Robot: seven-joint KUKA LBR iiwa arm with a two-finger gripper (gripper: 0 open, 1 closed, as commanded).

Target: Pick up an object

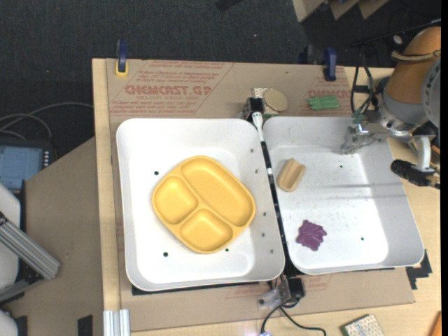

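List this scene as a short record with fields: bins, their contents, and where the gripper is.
left bin: shallow white bin holding a yellow plastic plate with three compartments
right bin: shallow white bin holding a tan rounded block near its left wall and a small purple crumpled object nearer the front
gripper: two-finger gripper over the right bin's back right part, apart from both objects
held: nothing seen between the fingers

Yellow divided plate (203,203); tan block (290,174); purple lump (311,234); white bins (133,187).
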